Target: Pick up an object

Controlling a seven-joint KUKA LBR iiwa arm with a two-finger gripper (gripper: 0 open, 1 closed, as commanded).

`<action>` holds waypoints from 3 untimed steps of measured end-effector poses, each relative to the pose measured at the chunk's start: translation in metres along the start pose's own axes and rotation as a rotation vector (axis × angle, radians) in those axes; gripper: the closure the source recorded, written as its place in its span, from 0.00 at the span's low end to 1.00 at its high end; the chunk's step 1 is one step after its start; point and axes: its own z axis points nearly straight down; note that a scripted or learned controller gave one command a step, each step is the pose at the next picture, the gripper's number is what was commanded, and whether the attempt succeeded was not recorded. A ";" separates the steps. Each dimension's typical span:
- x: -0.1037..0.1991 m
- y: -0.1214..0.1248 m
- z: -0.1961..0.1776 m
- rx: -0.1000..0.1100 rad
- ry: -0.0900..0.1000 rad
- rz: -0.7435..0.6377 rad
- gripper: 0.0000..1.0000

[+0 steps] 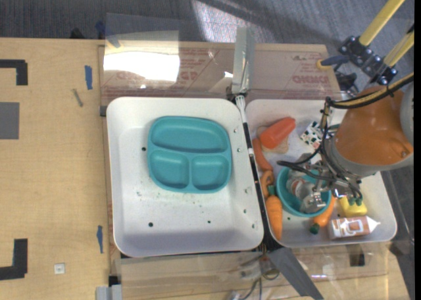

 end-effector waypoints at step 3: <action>0.029 -0.062 0.001 -0.003 0.014 0.098 0.00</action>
